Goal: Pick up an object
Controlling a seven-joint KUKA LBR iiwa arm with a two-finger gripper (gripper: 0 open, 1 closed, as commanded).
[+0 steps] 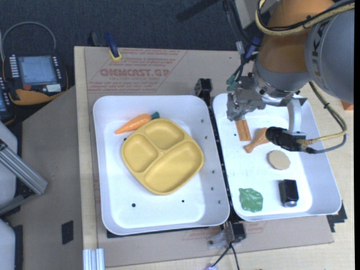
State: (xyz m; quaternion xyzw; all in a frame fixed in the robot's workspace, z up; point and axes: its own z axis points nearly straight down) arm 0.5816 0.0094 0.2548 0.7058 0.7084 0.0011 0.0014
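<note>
My gripper hangs over the far left part of the right bin, just behind a brown stick lying flat there. Nothing shows held in it. An orange wedge-shaped piece lies right of the stick. Further toward the front are a tan round disc, a green leaf and a small black block. The grey arm with its orange band reaches in from the upper right and covers the bin's far right corner.
The left bin holds a yellow divided plate and an orange carrot behind it. A black clamp sits between the bins at the back. A pendant with a screen lies off the bench at left.
</note>
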